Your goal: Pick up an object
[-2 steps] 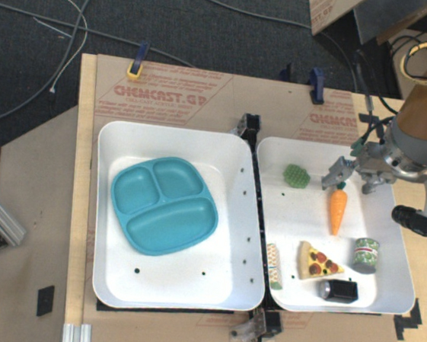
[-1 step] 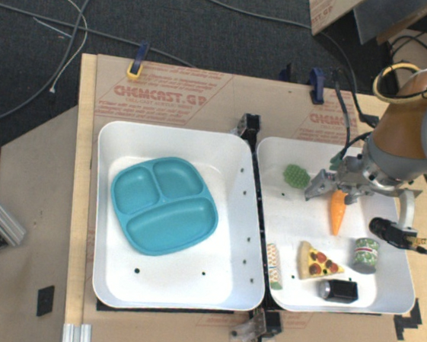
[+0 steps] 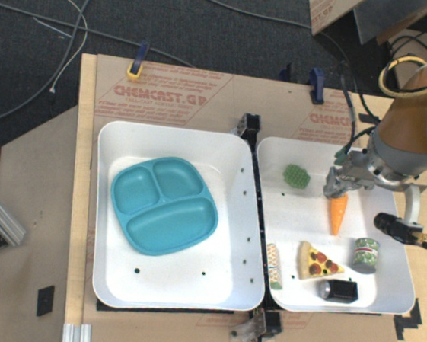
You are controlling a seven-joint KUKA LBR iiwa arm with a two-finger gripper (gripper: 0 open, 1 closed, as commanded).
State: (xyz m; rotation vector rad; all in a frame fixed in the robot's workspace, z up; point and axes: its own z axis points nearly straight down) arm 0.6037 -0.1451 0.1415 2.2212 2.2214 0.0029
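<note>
You're looking at the gripper (image 3: 339,190) sitting right on the carrot's (image 3: 336,213) top end in the right bin (image 3: 394,298), likely lining up along it for a pinch. Can't tell whether it's gripping. Carrot's lying flat on the bin floor.

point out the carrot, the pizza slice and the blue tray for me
carrot (image 3: 336,214), camera view, on the middle of its orange body, below the pincer.
pizza slice (image 3: 316,262), camera view, on the topped face near its centre.
blue tray (image 3: 165,205), camera view, on the large lower compartment.
</note>
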